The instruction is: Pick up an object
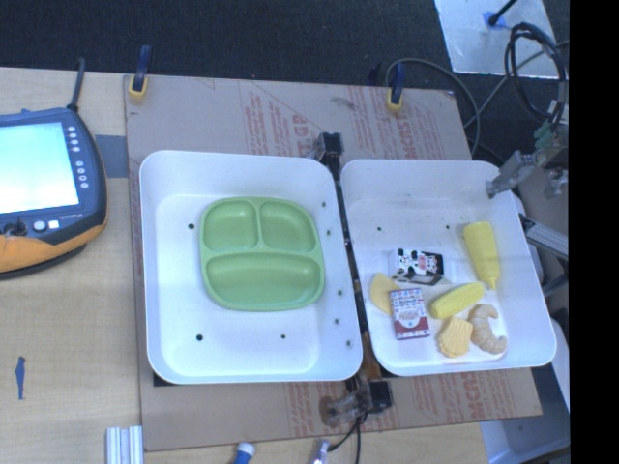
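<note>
Basically nothing done yet: no object lifted, all candidates sit in the right bin. My gripper is at that bin's upper right rim, barely in frame; can't tell its state from this view, and nothing visibly held.

Candidates, clustered in the bin's lower half:
- yellow bottle, lying flat, somewhat apart from the rest, nearest to me
- black-and-white carton, lying flat
- red snack box, just below the carton
- corn cob, touching or nearly touching the box
- yellow wedge on the box's left
- croissant and a small yellow piece, packed together near the bottom rim

Left: descend, close on one, lift.

Surroundings: left bin holds a green divided plate, out of the way. Teach pendant well off to the left. Cables hang near my arm. Main obstacle, I'd judge, is the crowding in the lower cluster; bottle looks like the cleanest grab
</note>
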